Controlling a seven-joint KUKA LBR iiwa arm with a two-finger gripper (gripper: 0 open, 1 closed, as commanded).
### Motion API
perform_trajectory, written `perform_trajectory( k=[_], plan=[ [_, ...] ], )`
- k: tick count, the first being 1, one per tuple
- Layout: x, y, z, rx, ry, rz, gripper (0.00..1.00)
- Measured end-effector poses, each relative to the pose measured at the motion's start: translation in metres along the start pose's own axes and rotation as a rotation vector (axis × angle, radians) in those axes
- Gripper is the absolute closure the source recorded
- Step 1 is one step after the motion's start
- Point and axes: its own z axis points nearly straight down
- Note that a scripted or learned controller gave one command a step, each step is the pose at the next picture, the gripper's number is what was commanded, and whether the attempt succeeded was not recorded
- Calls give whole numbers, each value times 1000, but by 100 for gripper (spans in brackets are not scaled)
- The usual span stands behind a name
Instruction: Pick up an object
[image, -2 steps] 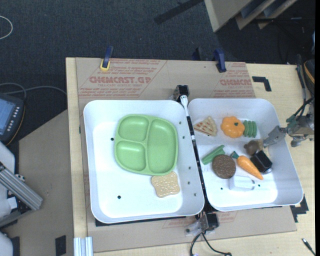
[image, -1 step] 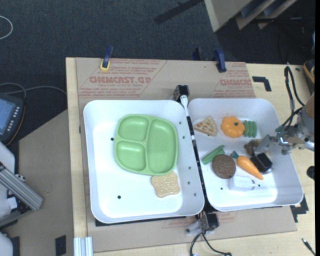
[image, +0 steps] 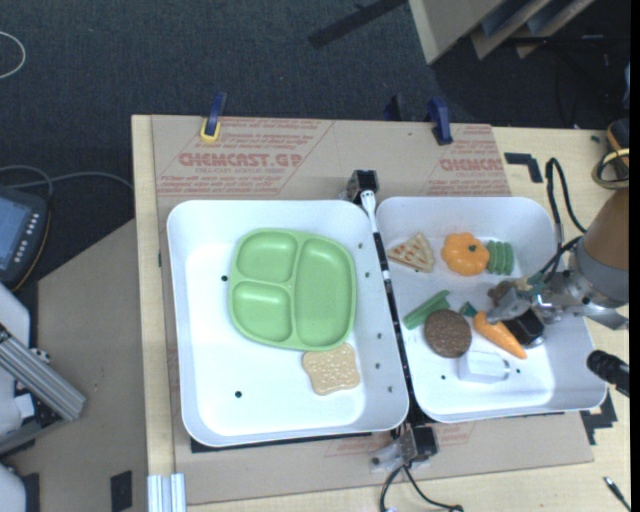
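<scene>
Low in the right white bin (image: 530, 215) sits the claw (image: 512, 300), at the end of the grey arm reaching in from the right. Its tip hangs over the top end of the orange plastic carrot (image: 499, 336). How wide it stands, and whether anything is caught in it, cannot be told from this slant.

The risk, judging from the crowding, is a missed or doubled grab. The carrot lies just beside the round brown patty (image: 448, 333) and a small white block (image: 484, 367), so a closing claw could nudge a neighbour aside or pinch two things at once. The carrot is also slim and lies at a slant, so it may roll out of the grip as the claw lifts.

That right bin also holds a tan sandwich wedge (image: 413, 253), an orange pumpkin-like toy (image: 464, 254) with a green ridged piece (image: 500, 257) touching it, and a green stick (image: 426, 309) near the patty. The left white bin (image: 190, 300) carries a pale green divided plate (image: 294, 288), its three compartments bare, and a tan cracker-like square (image: 332, 369) just below the plate. Both bins rest on the cardboard-covered tabletop (image: 300, 155).
</scene>
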Motion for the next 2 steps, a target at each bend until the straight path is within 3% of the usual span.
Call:
perform_trajectory(
  k=[1,2],
  plan=[
    [-3,9,13,-24,-11,1,0],
    [-3,12,0,-33,-14,0,100]
  ],
)
